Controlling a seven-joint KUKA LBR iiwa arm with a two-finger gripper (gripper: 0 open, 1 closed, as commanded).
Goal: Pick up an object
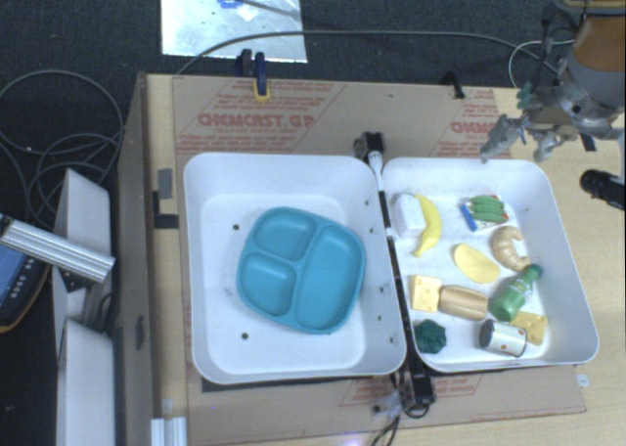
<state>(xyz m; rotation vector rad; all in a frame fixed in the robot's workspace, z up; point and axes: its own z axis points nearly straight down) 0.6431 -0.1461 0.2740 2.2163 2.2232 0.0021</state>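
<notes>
While the arm [595, 38] hangs above the right bin's [572, 268] far corner, its fingers [525, 138] stand spread, gripping nothing.

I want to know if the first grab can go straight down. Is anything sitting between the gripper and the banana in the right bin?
Nothing visible blocks it. The gripper hangs above the far rim of the right bin, and the banana lies uncovered near the divider. A white piece lies close beside it, which could crowd the fingers.

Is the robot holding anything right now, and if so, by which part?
Nothing is held. The pincer hangs open above the far rim of the right bin, with no object between its fingers.
</notes>
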